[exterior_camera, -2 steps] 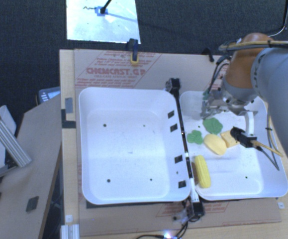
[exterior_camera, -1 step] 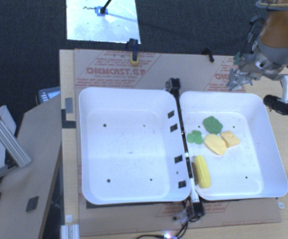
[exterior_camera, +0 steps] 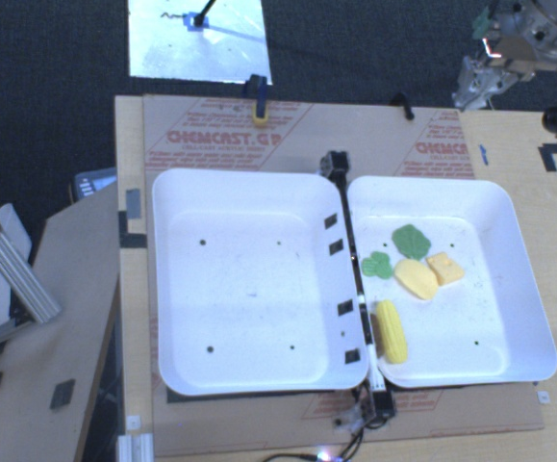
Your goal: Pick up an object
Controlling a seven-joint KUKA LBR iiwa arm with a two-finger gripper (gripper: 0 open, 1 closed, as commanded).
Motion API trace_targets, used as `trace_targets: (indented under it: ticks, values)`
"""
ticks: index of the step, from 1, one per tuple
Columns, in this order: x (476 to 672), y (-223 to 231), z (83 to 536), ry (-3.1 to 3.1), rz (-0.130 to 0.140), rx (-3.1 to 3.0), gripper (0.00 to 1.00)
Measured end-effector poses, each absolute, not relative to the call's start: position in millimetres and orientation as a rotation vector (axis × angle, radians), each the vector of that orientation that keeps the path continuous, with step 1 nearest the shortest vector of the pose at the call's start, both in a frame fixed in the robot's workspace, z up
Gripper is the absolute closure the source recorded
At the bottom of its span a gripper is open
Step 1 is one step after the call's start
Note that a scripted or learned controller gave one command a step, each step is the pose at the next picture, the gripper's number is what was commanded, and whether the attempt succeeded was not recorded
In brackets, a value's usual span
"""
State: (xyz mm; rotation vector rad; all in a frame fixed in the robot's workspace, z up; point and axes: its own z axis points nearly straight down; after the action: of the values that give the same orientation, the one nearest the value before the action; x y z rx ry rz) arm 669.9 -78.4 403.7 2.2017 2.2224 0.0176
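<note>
**Tool parked high, right bin stocked**

Tool (exterior_camera: 478,70) up at top right, beyond the table (exterior_camera: 509,138) edge, well apart from both bins; grip state impossible to tell. In right bin (exterior_camera: 519,258): corn cob (exterior_camera: 391,331), yellow lump (exterior_camera: 416,279) touching cheese wedge (exterior_camera: 444,268), green leafy pieces (exterior_camera: 410,242).

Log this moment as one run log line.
claw: raised beyond right bin | corn, lemon, cheese: in bin | nothing picked

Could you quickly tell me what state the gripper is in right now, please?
Gripper: raised above the bench's far right corner, away from the bins; open or shut cannot be told, and nothing is seen held.
</note>
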Motion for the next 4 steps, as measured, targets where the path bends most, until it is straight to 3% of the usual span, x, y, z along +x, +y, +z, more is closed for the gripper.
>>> trace_targets:
  ticks: [1, 2, 3, 4]
  values:
    - [668.9, 29, 463, 2.233, 0.014, 2.202, 1.0]
    - [648.9, 171, 523, 2.242, 0.017, 2.199, 1.0]
    - [669.1, 97, 470, 2.218, 0.0, 2.223, 1.0]
    - [667.7, 179, 540, 2.231, 0.016, 2.207, 1.0]
